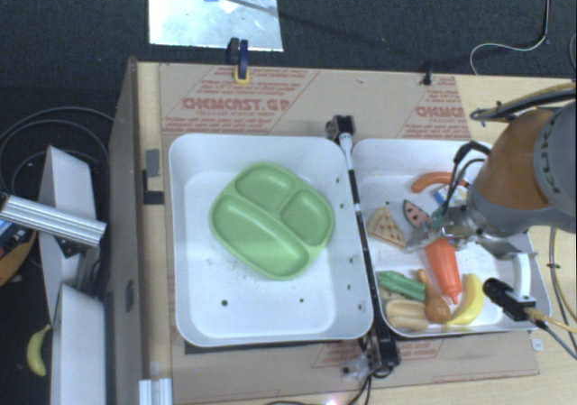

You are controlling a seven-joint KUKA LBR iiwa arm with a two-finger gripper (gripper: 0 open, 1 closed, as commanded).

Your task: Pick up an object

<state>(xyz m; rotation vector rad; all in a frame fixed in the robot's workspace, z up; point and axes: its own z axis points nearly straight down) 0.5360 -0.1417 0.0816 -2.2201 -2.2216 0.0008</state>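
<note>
An orange plastic toy carrot [442, 267] lies in the right shallow white bin [388, 164] among toy foods, with the tool [431, 230] just above its top; whether the tool grips it I cannot tell. The left white bin [194, 304] holds a green divided plastic plate [271, 220]. Behind both, cardboard on the desk [270, 96] reads "CHEMCAST GP" in red.

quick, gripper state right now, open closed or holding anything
Gripper: low in the right bin, among the toy food beside the carrot and watermelon slice; cannot be told whether it is open, closed or holding anything.
</note>
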